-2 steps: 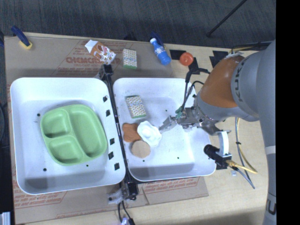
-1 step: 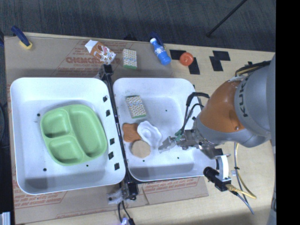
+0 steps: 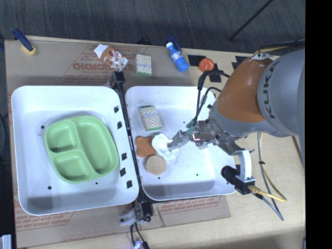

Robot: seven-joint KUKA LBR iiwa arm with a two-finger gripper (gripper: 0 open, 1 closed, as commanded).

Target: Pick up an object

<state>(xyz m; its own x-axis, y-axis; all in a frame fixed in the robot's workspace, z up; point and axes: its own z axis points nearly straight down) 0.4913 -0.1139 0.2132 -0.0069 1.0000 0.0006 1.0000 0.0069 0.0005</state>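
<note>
Cardboard-covered table [image 3: 78, 69], two white bins: right bin [image 3: 179, 188] holds pincer [image 3: 174, 142] low over white cup [image 3: 161, 144], grip state indiscernible; step: reaching; next: close squarely, then lift.

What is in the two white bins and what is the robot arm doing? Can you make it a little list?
left bin: a green divided plate
right bin: a small patterned box, a brown piece, a round tan piece, a white crumpled thing
gripper: low in the right bin, at the white crumpled thing
holding something: cannot tell
arm: reaches in from the right
behind the bins: a blue bottle, an orange cap, a snack packet, another small box
</note>
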